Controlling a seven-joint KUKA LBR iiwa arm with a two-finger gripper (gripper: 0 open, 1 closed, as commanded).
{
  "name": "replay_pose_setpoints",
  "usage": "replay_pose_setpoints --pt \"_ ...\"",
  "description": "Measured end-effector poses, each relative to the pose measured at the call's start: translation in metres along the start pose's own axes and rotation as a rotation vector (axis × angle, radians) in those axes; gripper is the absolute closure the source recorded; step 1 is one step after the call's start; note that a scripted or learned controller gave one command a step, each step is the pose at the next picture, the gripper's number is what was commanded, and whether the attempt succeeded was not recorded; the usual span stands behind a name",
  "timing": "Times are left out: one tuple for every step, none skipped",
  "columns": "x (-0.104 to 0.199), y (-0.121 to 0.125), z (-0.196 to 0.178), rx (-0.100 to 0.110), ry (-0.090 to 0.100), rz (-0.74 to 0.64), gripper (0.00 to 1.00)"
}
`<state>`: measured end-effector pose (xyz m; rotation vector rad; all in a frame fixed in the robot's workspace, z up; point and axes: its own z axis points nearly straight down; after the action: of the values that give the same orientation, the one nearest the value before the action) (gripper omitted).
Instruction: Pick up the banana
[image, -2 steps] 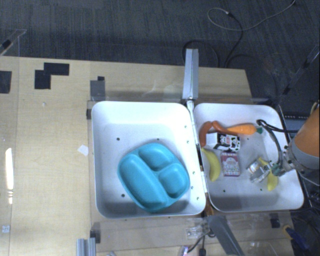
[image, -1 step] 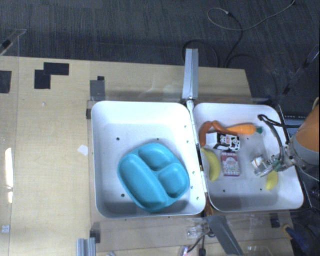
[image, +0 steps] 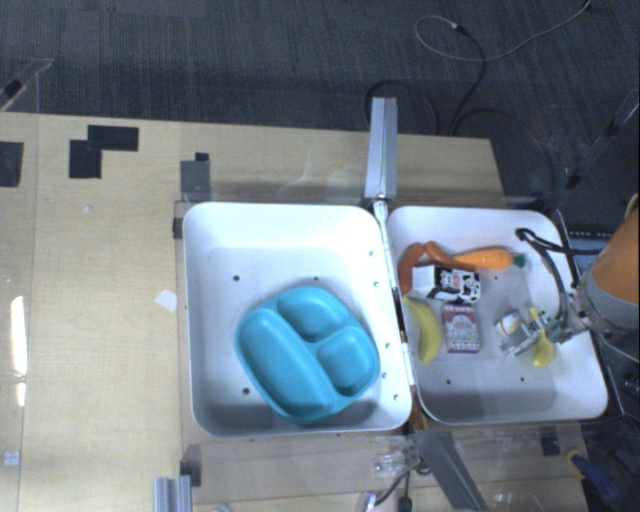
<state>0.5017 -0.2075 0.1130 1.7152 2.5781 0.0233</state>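
Seemingly, end effector (image: 528, 332) near right bin's (image: 580, 395) edge (grip unclear), banana (image: 426, 328) apart

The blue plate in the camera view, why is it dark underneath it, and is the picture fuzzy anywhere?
In the camera view, the blue divided plate casts a soft shadow on the left bin floor toward the near wall; by the gripper the small items look blurry; the banana stays fairly sharp.

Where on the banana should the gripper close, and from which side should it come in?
Grip the banana around its middle, coming straight down from above. It lies flat, lengthwise along the right bin's left wall, so close the fingers across its narrow width. Space is tight: the wall sits on one side and a small pink packet on the other. The gripper is over the bin's right part.
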Motion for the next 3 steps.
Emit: replay_pose_setpoints --pt "-0.002 0.002 -0.012 -0.006 -0.006 0.000 1.00" --pt "-0.002 0.002 -0.012 -0.006 -0.006 0.000 0.00" --pt "-0.001 -0.005 0.014 0.007 -0.004 -0.017 0.00"
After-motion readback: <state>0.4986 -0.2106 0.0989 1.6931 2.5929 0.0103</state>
